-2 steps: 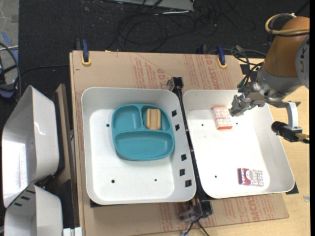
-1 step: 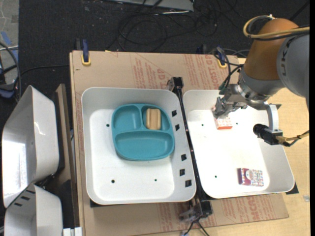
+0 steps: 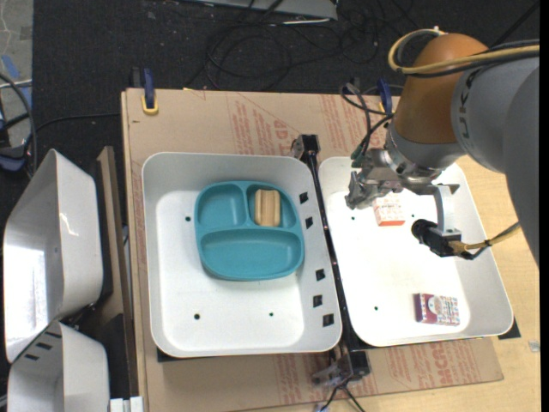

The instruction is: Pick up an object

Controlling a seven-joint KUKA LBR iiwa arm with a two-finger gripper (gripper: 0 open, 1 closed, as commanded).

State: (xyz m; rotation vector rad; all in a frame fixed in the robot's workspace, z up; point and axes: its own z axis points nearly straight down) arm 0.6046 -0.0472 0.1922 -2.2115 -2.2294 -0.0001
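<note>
My gripper (image 3: 364, 192) hangs over the upper part of the right bin (image 3: 480, 256), under the grey arm with its orange band. A small white box with a red stripe (image 3: 390, 214) lies in the bin just right of and below the gripper, partly hidden by it. Whether the gripper touches the box I cannot tell. A small purple box (image 3: 437, 309) lies flat near the bin's lower right corner, well away from the gripper.
The left bin (image 3: 167, 256) holds a teal divided plate (image 3: 249, 251) with a tan block (image 3: 268, 208) in its upper right compartment. A black cable connector (image 3: 435, 237) hangs off the wrist over the right bin. White tubs (image 3: 43, 256) stand at far left.
</note>
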